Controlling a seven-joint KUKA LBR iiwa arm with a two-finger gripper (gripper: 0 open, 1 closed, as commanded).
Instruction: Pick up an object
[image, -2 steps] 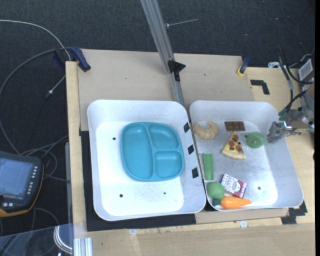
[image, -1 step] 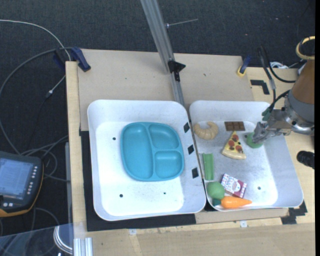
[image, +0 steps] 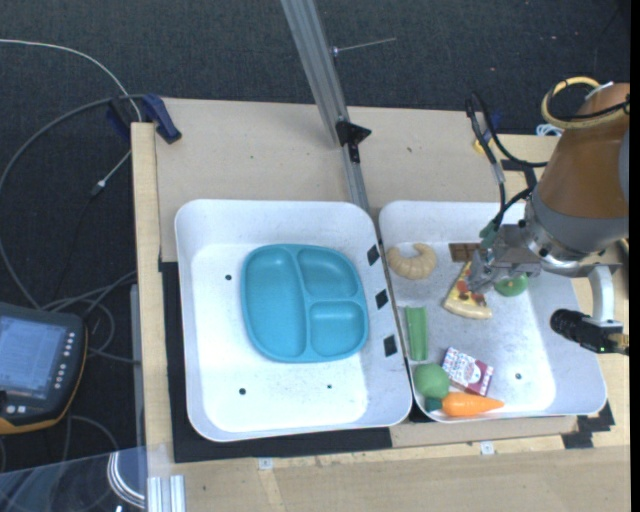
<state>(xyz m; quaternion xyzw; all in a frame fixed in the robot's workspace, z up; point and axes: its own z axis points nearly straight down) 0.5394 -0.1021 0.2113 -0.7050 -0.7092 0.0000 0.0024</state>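
Bench (image: 250, 150): tan board top, bearing two shallow white bins side by side; cables trail off its left side over dark carpet.

Left bin (image: 200, 240): white, rounded corners. Holds one item.

Right bin (image: 560, 390): white, touching the left bin along a shared edge marked with black tape tabs. Holds the small toy items.

Arm (image: 590, 170): grey with an orange band, entering from the right and reaching down over the upper right part of the right bin.

Blue divided plate (image: 303, 302): turquoise, three compartments, lying flat in the middle of the left bin.

Handheld control pendant (image: 35, 365): grey screen in an orange-edged case, on the floor left of the bench.

Gripper (image: 487, 272): low over the right bin, directly above the pizza slice; finger spacing cannot be told from this angle, and nothing is visibly held.

Toy croissant (image: 413, 260): tan, upper left of the right bin.

Toy pizza slice (image: 468, 300): yellow with red spots, lying just under the gripper, centre of the right bin.

Pink packet (image: 467, 371): lower part of the right bin, beside the green round piece.

Toy carrot (image: 470, 405): orange, against the bin's front wall.

Green stick (image: 416, 332): lying lengthwise near the bin's left wall.

Green round piece (image: 431, 380): just above the carrot.
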